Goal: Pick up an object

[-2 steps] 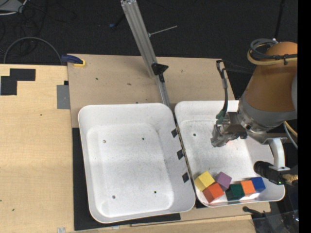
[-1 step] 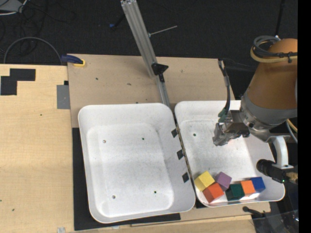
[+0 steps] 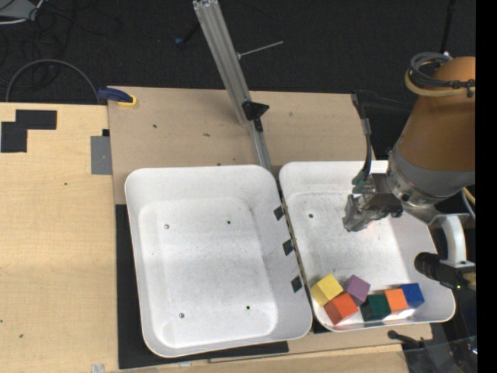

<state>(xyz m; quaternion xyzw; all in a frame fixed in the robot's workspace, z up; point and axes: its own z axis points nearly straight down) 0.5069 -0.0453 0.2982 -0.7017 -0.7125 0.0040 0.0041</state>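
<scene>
My grey two-finger gripper point(image 3: 359, 217) hangs over the middle of the right shallow white plastic bin point(image 3: 330, 179), a little toward its far edge, with my orange-banded wrist above it at the bin's right side. I cannot tell how it is set from this slant.

The things to pick up sit clustered along the near edge of that same bin: a yellow cube point(image 3: 327, 287) touching a red cube point(image 3: 340, 308), a purple cube point(image 3: 357, 287) just beside them, then a dark green cube point(image 3: 377, 307), an orange cube point(image 3: 397, 298) and a blue cube point(image 3: 413, 294) toward the near right corner (all well apart from my gripper).

The left shallow white plastic bin point(image 3: 155, 185) lies alongside.
</scene>
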